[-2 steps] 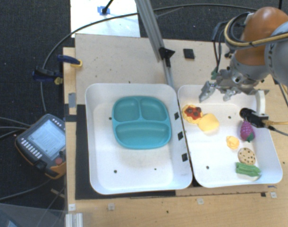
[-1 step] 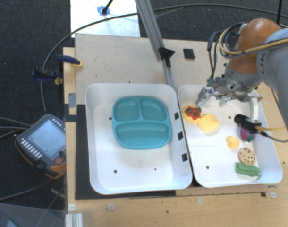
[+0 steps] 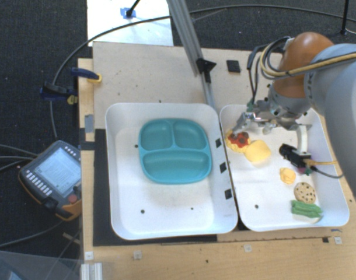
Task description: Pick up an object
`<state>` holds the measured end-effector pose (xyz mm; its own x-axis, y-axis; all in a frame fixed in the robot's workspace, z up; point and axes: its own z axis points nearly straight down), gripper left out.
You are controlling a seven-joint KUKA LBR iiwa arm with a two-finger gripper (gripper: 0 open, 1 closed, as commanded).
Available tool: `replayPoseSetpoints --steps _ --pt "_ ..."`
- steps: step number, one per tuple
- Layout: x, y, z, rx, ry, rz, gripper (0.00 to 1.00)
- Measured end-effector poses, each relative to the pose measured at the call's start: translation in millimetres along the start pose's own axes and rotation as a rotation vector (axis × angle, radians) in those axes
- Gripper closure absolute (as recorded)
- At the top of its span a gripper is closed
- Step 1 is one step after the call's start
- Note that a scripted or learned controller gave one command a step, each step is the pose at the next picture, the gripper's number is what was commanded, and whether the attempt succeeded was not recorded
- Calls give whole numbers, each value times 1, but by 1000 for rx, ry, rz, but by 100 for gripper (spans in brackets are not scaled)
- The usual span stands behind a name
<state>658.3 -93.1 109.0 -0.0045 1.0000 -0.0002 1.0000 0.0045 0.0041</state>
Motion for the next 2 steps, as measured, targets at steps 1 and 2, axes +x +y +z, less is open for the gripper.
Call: replayPoseSetpoints --steps 1,2 --pt "0 2 -13 -9 -2 -2 100" --pt "0 4 -78 -2 0 0 100"
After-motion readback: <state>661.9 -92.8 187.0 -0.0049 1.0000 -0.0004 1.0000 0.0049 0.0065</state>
